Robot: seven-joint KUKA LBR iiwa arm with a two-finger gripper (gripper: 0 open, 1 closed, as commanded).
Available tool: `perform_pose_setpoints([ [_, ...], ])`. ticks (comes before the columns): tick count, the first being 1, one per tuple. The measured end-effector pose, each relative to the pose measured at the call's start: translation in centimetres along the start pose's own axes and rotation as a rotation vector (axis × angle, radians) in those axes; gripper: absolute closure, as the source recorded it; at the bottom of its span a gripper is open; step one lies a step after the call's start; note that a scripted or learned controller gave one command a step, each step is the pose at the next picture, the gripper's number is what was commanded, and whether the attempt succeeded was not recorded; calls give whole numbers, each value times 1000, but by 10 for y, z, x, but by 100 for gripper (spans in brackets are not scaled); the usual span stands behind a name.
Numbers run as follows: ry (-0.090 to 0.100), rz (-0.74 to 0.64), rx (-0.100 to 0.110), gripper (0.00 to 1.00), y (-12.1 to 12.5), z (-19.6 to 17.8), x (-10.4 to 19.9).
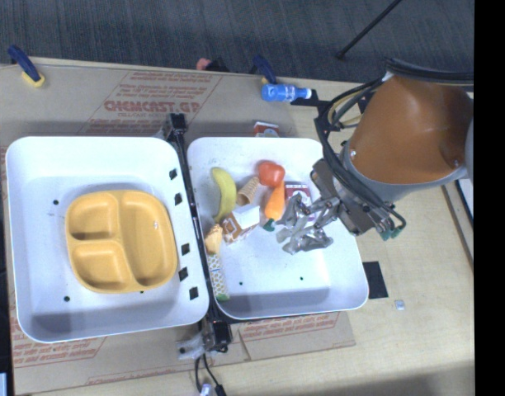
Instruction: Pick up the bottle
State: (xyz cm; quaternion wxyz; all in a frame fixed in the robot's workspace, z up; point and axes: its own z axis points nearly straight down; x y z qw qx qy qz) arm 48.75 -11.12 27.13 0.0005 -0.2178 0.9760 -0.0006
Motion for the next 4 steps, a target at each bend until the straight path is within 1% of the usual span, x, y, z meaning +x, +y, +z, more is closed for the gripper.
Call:
perform_pose_setpoints([
  [1, 2, -142, -3, 100, 69, 71, -33],
  [2, -1, -458, 0, 100, 116, 36, -52],
  [3, -1, -690, 0, 100, 159, 37, -65],
  [4, 4, -970, -4, 100, 209, 72, -85],
])
